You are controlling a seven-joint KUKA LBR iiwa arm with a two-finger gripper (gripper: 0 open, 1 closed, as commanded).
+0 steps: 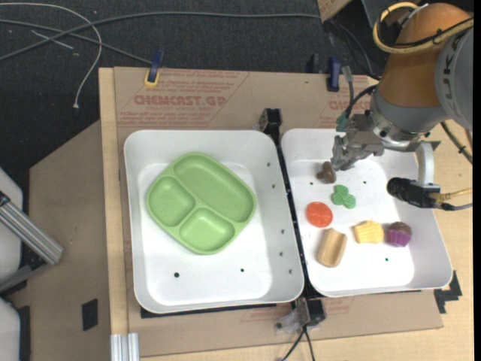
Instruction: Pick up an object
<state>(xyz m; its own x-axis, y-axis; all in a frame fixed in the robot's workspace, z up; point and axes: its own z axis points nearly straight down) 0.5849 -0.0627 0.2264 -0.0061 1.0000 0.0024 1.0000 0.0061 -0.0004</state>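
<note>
Over right bin [428,273]: fingers [340,159] just above brown obj [325,174]; open/closed state can't tell.

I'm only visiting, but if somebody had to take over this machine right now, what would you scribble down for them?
Gripper: low in the right bin, just above a small brown piece; I cannot tell whether its fingers are open or shut.
Other items in that bin: green toy, orange-red round piece, tan cylinder, yellow piece, purple piece.
Left bin: a green divided plate.
Done: nothing lifted yet.
Left: grasp one item, probably the brown one, and raise it.
</note>
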